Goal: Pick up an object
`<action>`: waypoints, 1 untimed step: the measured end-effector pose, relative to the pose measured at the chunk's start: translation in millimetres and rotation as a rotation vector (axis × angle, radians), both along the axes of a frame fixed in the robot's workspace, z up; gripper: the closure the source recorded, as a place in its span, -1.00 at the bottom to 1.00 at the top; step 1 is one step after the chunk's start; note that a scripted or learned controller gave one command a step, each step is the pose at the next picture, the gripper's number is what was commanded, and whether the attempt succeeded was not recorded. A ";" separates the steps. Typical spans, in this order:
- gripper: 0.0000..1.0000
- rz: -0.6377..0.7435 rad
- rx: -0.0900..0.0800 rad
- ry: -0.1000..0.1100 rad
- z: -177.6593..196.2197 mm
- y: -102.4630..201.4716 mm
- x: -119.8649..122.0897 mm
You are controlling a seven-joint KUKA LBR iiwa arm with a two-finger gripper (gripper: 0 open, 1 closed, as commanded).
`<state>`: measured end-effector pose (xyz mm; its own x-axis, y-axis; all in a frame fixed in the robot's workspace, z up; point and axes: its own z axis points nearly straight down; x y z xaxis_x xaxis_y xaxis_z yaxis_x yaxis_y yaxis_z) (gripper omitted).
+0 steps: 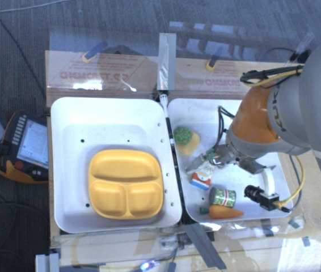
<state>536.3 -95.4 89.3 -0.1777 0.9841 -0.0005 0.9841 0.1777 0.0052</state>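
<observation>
Camera view had the pincer [206,164] low in the right bin [274,113], at the end of the grey arm [296,118] with its orange band, which came in from the right. The metal tips pointed left and down toward the middle of the bin. Whether they were spread or closed could not be told from this slant; nothing was clearly seen between them, so no hold could be claimed.

Just under and touching the tips lay a small carton [201,178], white with red and blue, tilted. It looked the likeliest target. Below it and to the right lay a can [223,196] on its side, green label with a red stripe, and just beside that a carrot [227,212] near the bin's front wall. Up and to the left of the pincer sat a green ball on a yellow piece [184,139], close to the wall between the bins. A black fitting with a yellow cable [261,196] hung from the arm to the right of the can.

To do the step well, I judged the pincer should be centred over the carton's narrow sides, go down square, and close only once both tips flanked it. The can was near, so a skewed approach could nudge it.

The left bin [70,123] carried a yellow tray [125,182] with three compartments. Both bins stood on the worktop [109,72].
</observation>
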 end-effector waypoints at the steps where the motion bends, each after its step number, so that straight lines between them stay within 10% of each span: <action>1: -1.00 -0.045 0.007 0.001 -0.4 -2.8 2.6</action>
